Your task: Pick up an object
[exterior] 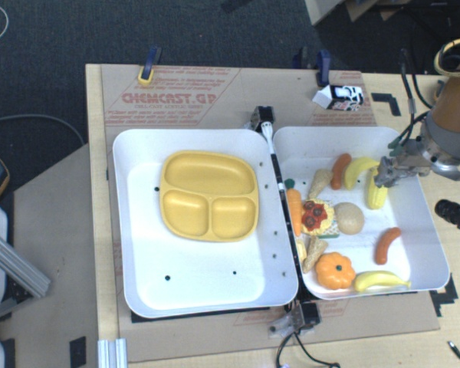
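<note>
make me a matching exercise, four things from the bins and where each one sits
Things:
1. yellow divided plate
2. small orange pumpkin
3. gripper
4. lone sausage

Places:
A. right bin's near edge, beside a banana
B. middle of the left bin
C. right side of the right bin, apart from the pile
D. over the far part of the right bin, by a corn cob

Pairs: 1-B, 2-A, 3-D, 4-C

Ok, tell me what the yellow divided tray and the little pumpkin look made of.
Yellow divided tray: likely moulded plastic, matte, going by its uniform colour and soft rounded compartment edges. Pumpkin: probably glossy plastic toy food, since highlights show on its orange ribs.
</note>
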Robot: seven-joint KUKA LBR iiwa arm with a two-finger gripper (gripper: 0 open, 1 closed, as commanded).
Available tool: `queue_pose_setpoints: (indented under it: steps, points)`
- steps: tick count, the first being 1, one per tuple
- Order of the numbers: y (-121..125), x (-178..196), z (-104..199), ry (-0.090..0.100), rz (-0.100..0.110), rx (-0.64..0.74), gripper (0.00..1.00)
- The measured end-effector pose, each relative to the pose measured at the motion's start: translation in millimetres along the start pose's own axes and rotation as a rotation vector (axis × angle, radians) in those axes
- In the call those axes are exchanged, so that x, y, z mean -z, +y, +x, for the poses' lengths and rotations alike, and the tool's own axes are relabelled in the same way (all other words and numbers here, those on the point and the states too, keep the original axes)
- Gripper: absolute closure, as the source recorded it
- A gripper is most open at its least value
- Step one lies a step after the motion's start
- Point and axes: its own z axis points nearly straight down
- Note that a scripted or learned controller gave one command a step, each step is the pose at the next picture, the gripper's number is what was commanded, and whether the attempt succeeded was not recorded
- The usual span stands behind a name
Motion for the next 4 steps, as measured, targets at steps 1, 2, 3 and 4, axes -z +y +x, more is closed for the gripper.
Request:
queue_pose_setpoints:
  steps: [1,2,3,4]
  points:
    - [5.1,46.7,-7.7,0.000,-0.001,0.001,1.00]
    - [6.1,68.2,-8.1,0.001,0.000,0.001,1.00]
    - [-8.3,74.8,40.7,0.005,0.007,0.005,1.00]
    - [-33.3,82.4,90.3,0.006,0.008,0.006,1.00]
